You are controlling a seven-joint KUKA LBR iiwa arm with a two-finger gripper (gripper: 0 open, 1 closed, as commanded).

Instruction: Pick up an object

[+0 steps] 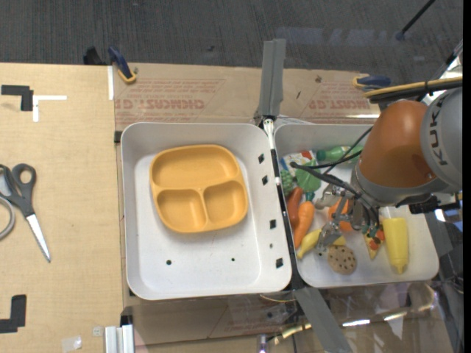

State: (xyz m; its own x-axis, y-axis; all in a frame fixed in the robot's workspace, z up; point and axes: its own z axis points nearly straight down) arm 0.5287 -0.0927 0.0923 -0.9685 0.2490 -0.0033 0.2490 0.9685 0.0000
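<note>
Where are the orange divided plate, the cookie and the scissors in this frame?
orange divided plate [199, 186]: camera view, on the ridge between its compartments.
cookie [341, 259]: camera view, on its speckled top face.
scissors [26, 206]: camera view, near the blades' pivot.

Dark carpeted floor [184, 13] lies beyond a light wooden tabletop [59, 160]; brown cardboard [184, 98] and scissors [26, 204] rest there.

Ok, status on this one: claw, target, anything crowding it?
Claw low in the right white bin, among the toy food. No item seen between its fingers. Orange carrot, round brown cookie, yellow corn cob crowd close.
</note>
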